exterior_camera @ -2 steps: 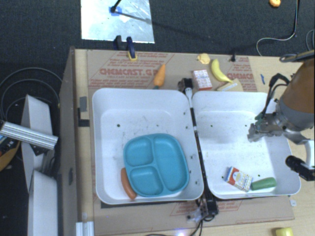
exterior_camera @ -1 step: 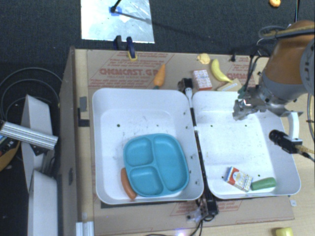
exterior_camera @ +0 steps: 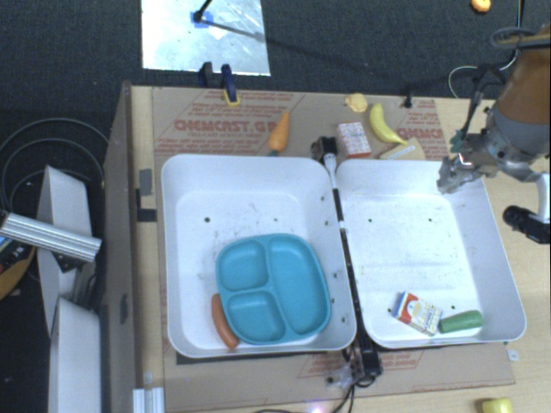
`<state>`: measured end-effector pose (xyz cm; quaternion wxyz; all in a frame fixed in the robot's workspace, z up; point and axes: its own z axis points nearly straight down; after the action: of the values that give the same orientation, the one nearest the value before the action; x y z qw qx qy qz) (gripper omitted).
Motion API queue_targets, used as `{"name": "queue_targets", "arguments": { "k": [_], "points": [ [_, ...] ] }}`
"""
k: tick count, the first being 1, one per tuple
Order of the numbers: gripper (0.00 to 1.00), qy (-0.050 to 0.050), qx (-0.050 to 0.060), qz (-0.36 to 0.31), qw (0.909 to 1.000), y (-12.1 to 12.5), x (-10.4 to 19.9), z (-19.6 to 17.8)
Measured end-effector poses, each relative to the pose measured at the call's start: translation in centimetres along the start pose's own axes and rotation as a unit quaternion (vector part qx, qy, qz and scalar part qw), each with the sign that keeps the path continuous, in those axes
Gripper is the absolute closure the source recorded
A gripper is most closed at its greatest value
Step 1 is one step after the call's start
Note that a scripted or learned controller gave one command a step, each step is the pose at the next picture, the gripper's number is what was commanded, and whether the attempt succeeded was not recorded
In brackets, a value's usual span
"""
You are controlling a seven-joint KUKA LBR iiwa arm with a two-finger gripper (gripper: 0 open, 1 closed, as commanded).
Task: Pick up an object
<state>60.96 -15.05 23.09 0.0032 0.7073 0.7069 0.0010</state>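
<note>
Gripper [exterior_camera: 451,179] at the right bin's [exterior_camera: 430,248] far right corner; can't tell its state. Nearest targets: small carton [exterior_camera: 417,311] and green pickle [exterior_camera: 461,321], near front wall, roughly 6 o'clock from gripper. Pickle's long axis about 3-to-9; nothing held.

A printed cardboard sheet [exterior_camera: 224,114] covers the bench. Along its far strip lie an orange carrot [exterior_camera: 279,132], a small red-and-white box [exterior_camera: 353,138] and a banana [exterior_camera: 383,126], with a pale yellow lump [exterior_camera: 356,102], perhaps a toy, just beyond the banana. Blue clamps [exterior_camera: 225,80] grip the far edge. On the dark floor farther off lie a shiny sheet [exterior_camera: 207,24] and, far right, an orange ball [exterior_camera: 480,3]. At left, a metal bar [exterior_camera: 52,235] lies near a black cable loop [exterior_camera: 34,144].
</note>
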Motion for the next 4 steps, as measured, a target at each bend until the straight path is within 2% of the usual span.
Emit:
{"name": "queue_targets", "arguments": {
  "k": [1,2,3,4],
  "points": [
    [1.00,0.002,0.004,-0.002,1.0000,-2.9,2.3,1.8],
    [1.00,0.000,0.000,0.000,1.0000,-0.9,-4.0,-3.4],
    [1.00,0.000,-0.002,0.000,1.0000,-5.3,-4.9,-13.8],
    [1.00,0.001,0.002,-0.001,1.0000,-5.1,-4.8,-11.4]
  ]
}}
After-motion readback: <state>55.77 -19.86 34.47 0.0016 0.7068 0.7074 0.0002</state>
